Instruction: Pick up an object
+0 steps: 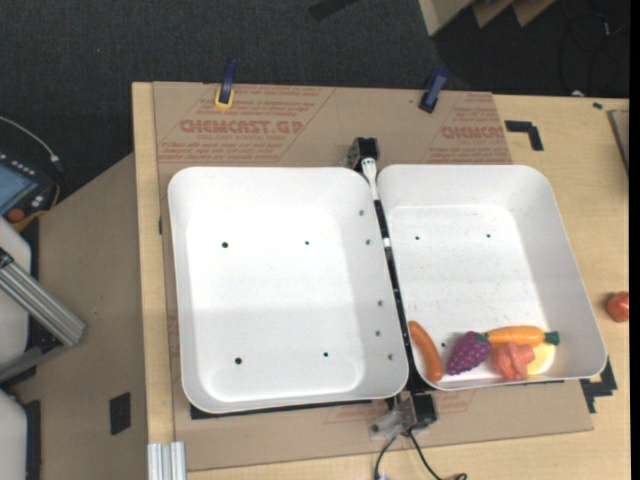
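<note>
- two shallow white bins sit side by side on the counter (300,118), touching along their inner edges over a sheet of brown cardboard.
- the left bin (200,268) shows a bare white floor with a few small dark dots.
- the right bin (480,258) holds a cluster of toy foods packed along its near edge, toward the near right corner.
- an orange sausage-shaped piece (425,351) lies at the near left corner of that bin, tilted, just beside a purple bunch of grapes (467,352).
- an orange carrot (520,336) with a green end lies right of the grapes, above a red piece (510,361) and a pale yellow piece (541,361), all touching.
- a small red-orange object (618,307) sits on the counter outside the right bin, near the right edge.
- two blue clamps (227,80) grip the far edge of the cardboard.
- the end effector's state cannot be told here.
</note>
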### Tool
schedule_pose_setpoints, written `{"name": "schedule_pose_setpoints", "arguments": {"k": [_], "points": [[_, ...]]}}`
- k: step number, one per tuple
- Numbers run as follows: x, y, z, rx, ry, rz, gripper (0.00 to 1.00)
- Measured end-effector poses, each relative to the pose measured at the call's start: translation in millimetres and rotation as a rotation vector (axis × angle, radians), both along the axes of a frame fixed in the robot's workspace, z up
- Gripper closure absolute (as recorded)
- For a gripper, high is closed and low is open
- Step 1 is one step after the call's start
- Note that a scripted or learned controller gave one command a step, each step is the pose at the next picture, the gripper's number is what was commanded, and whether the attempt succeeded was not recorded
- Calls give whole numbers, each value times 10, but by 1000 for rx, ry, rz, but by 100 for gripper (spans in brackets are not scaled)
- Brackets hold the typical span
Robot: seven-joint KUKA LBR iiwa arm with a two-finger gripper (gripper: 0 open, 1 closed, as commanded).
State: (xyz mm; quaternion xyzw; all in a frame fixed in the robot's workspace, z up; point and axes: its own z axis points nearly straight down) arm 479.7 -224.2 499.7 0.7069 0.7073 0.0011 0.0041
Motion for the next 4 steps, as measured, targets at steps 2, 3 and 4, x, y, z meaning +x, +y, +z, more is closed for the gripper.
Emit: {"name": "schedule_pose_setpoints", "arguments": {"k": [2,3,4], "points": [[-5,7,-244,6,13,-2,100],[0,0,65,0,1,0,100],[-4,8,-509,6,12,-1,100]]}}
